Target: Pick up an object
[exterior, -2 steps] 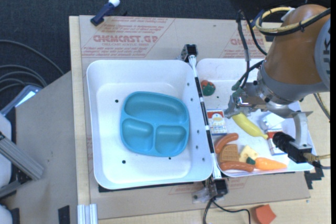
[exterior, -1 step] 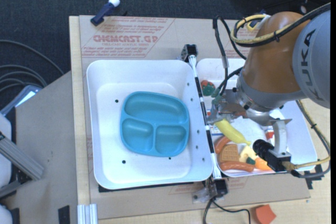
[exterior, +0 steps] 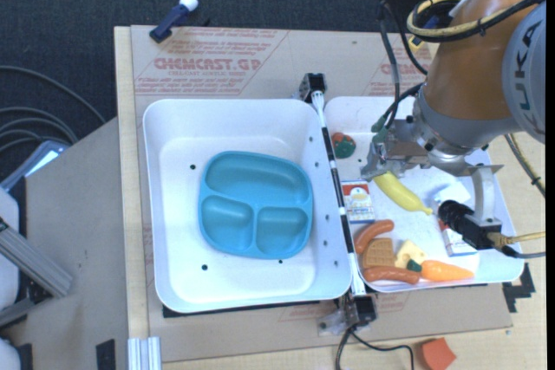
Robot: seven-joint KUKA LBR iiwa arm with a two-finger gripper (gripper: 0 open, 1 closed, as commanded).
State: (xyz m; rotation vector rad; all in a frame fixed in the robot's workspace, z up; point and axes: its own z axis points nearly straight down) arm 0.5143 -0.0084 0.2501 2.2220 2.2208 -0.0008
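Slanted overhead view of a tabletop [exterior: 217, 65] carrying two shallow white bins side by side. The left bin [exterior: 165, 186], at centre frame, holds a blue divided plate [exterior: 256, 204]. The right bin [exterior: 364, 113], at centre right, is crowded with toy food.

A grey and orange robot arm [exterior: 477, 56] reaches in from the upper right. Its gripper [exterior: 381, 162] hangs low over the upper middle of the right bin. From this angle it cannot be told whether it is spread or closed, and nothing is seen held in it.

Just below and to the right of the gripper lies a yellow banana [exterior: 401, 192], slanting down to the right. It is the nearest candidate to pick up. Around it are a green and red piece [exterior: 344, 145] at upper left, a small printed carton [exterior: 357, 204] by the bin's left wall, and a sausage [exterior: 375, 232], a bread slice [exterior: 378, 254] and a carrot [exterior: 444, 270] towards the lower edge.

The banana looks like light, rigid plastic with a smooth, probably slippery skin. Its tapering ends would likely slide free, so the thick middle, gripped across its narrow width, seems the best hold.
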